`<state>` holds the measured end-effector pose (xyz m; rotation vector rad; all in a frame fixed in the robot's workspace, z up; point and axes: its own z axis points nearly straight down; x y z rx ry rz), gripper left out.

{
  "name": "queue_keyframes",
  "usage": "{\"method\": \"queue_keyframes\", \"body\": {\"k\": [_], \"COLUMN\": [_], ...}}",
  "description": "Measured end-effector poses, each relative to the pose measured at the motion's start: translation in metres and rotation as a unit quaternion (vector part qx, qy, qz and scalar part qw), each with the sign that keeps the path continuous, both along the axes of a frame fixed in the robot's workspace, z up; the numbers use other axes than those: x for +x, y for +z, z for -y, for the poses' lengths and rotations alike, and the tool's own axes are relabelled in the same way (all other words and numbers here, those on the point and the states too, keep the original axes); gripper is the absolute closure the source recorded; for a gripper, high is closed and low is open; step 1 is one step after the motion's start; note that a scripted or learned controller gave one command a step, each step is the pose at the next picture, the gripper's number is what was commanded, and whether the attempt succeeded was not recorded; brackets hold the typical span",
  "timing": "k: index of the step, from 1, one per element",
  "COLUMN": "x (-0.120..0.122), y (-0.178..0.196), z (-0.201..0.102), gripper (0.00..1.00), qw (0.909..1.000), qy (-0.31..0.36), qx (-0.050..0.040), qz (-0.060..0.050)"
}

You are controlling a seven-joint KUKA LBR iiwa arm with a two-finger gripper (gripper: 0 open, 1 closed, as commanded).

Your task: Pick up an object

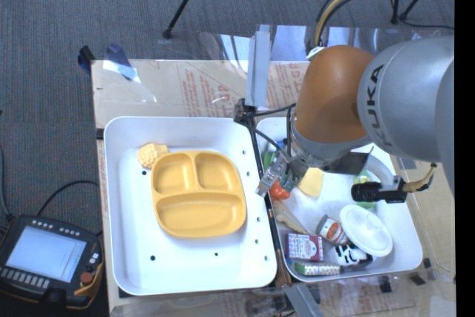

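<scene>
Reaching stage: jaws (pixel 277 180) low over red item (pixel 279 191) in right bin (pixel 413 255), grip state unreadable; next, close and lift.

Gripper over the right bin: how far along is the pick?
Done: the arm has reached into the right bin, with the gripper low at its left edge, just above a small red-orange object. In hand: nothing visibly between the fingers. Left: grasp and lift. The yellow divided plate and small yellow toy lie in the left bin.
</scene>
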<state>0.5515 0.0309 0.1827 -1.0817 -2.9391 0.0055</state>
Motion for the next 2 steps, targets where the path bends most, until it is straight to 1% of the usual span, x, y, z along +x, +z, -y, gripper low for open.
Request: {"method": "queue_keyframes", "body": {"k": [1, 2], "x": [-0.011, -0.026], "y": [0.004, -0.097], "z": [0.088, 0.113], "gripper": [1.00, 1.00], "qw": [0.9889, 0.9994], "qy": [0.149, 0.033], "qx": [0.0011, 0.0006], "qz": [0.004, 0.004]}}
